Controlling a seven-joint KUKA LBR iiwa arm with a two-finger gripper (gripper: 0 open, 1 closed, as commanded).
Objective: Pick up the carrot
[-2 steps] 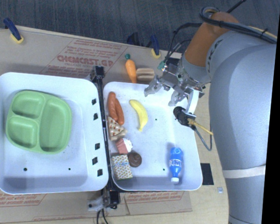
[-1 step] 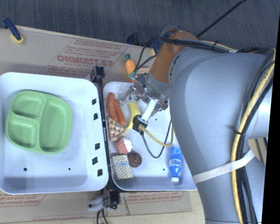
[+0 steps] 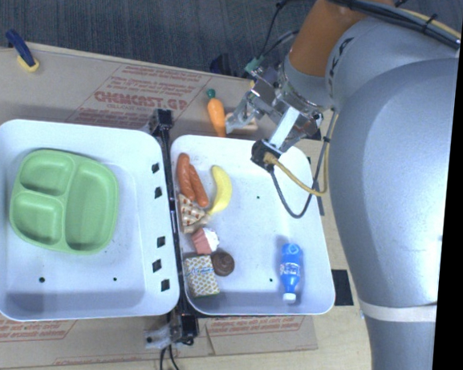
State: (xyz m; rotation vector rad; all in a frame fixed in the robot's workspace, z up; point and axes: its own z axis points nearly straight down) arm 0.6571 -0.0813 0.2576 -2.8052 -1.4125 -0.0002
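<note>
Tool hovering by far rim of right bin; cannot tell tool's state. Carrot lying on surface just left of tool, outside bin. Reaching step going on. Next: shifting left, dropping over carrot, pinching.

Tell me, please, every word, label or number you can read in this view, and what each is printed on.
"CHEMCAST GP": red print on the brown cardboard sheet under the bins, at its far side.
Smaller red lines around that print, and along the sheet's near edge: too blurred to read.
Label on the blue bottle in the right bin: too small to read.
Patterned wrapper of the small box: not legible.
</note>
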